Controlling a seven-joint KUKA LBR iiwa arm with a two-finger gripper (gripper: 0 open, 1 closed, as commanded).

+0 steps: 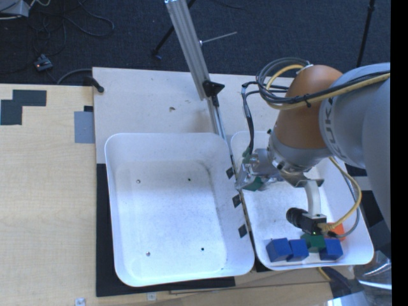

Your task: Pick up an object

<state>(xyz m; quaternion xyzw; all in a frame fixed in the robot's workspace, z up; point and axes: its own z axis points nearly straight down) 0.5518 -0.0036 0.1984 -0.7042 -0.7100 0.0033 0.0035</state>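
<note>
tool [250, 180] in the right bin [271, 218]

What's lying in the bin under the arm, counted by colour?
Blue blocks: 3
Green piece, partly hidden: 1
Orange piece, partly hidden: 1
Total: 5, all at the near end of the bin.
</note>
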